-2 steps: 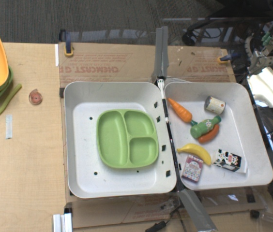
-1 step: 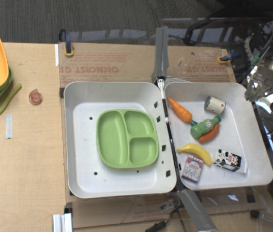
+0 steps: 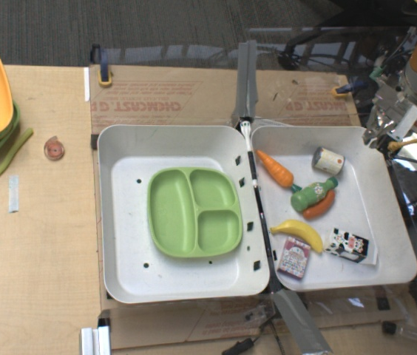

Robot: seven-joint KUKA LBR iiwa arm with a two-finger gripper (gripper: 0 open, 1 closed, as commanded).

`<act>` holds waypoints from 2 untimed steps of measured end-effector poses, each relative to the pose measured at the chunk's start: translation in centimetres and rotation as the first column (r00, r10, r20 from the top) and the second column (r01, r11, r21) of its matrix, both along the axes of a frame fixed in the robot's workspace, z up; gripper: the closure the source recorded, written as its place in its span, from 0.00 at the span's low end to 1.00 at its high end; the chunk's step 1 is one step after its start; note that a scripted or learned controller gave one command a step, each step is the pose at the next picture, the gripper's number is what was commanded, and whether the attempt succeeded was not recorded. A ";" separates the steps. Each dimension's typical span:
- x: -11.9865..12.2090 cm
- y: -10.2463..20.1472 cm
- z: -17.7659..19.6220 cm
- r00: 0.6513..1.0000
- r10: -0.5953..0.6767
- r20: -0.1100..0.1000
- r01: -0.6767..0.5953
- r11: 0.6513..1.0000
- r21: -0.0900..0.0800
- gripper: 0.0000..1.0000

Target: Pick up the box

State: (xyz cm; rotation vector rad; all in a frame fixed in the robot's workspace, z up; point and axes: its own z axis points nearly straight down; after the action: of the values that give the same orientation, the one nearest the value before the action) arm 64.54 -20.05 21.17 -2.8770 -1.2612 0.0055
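Near right bin (image 3: 386,191) front, pink patterned box (image 3: 294,259) (flat), gripper (image 3: 383,134) grip unclear

A single fixed camera is mounted above the surface (image 3: 46,257) and looks down at a slant, far enough back to frame both bins whole. The left bin (image 3: 120,272) and the right bin (image 3: 386,228) sit side by side in the lower centre. The end effector (image 3: 386,128) enters at the right edge, in the upper half; both bins lie below and to its left. Floor is visible along the top of the frame.
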 end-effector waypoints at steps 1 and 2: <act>-6.2 -0.9 2.3 0.899 -0.438 -0.002 0.438 0.899 -0.001 1.00; -7.1 -2.1 1.3 0.813 -0.582 -0.002 0.582 0.813 -0.002 1.00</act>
State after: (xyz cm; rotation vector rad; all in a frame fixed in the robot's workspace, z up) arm 57.48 -22.14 22.51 -3.1235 -0.3214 0.0099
